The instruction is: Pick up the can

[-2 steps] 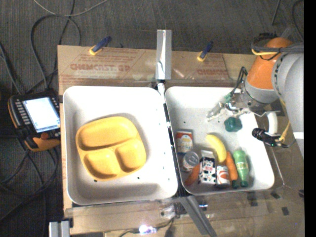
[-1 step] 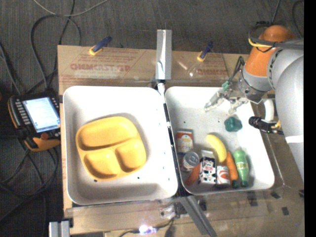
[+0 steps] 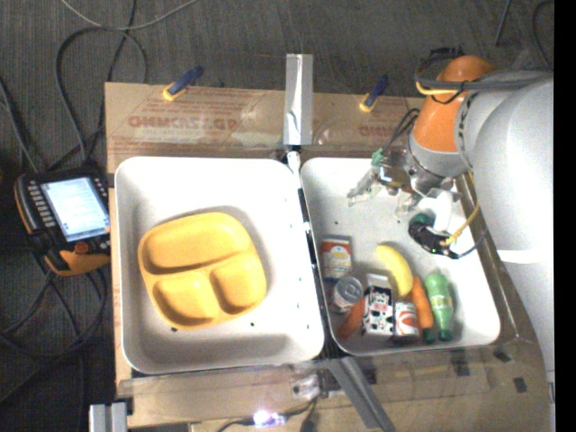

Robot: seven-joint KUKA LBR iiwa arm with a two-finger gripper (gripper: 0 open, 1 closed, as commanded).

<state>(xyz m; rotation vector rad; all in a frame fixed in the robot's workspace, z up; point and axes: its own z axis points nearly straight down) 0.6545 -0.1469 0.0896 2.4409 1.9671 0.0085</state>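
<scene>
— Hovering near the bin's far wall, the claw (image 3: 376,180) is seen spread, nothing held.
— The can (image 3: 348,290) is found nearer, slightly left; it should be approached vertically, neighbours avoided.

Two shallow white bins sit side by side on the bench. The left bin (image 3: 135,241) holds a yellow compartment tray (image 3: 202,266). In the right bin (image 3: 328,183), the can (image 3: 347,290) stands near the left wall, just below a small carton (image 3: 336,257), with a banana (image 3: 394,267), a carrot (image 3: 420,301), a green bottle (image 3: 439,304) and a patterned box (image 3: 379,308) clustered alongside. The gripper (image 3: 382,176) hovers at the bin's upper part, well apart from the can, arm reaching in from the right
</scene>
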